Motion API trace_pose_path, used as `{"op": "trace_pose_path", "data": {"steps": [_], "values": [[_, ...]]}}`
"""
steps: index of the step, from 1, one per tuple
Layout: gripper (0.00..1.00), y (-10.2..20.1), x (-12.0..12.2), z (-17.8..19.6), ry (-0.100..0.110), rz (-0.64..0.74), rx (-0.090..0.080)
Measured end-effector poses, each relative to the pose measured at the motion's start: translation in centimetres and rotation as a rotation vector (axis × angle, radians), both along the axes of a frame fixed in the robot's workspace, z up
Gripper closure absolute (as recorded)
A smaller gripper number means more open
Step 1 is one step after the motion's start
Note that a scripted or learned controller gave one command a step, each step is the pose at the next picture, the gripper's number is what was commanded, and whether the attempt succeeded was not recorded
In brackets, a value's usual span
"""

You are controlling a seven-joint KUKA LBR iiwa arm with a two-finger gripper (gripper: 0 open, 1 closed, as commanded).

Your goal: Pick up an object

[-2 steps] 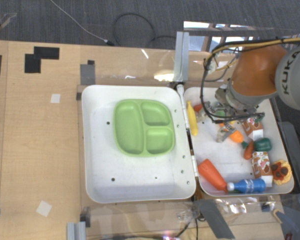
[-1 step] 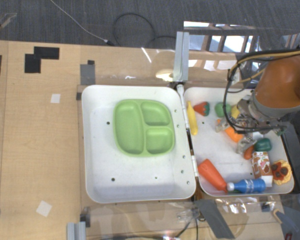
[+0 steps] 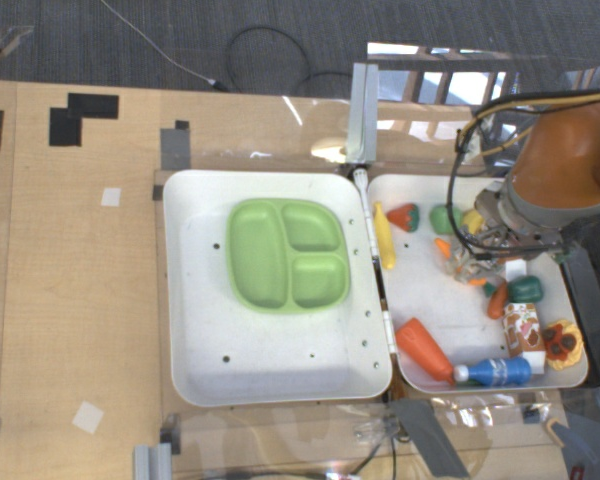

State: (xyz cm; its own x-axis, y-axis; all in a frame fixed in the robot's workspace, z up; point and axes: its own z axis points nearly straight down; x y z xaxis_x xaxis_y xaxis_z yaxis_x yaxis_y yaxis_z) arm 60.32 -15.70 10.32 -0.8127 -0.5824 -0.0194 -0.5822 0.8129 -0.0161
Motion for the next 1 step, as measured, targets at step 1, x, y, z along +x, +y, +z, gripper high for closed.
{"op": "trace_pose_path", "data": {"steps": [1], "values": [[0.0,0.01,-0.03,-0.05,0.001,0.0,0.0]]}}
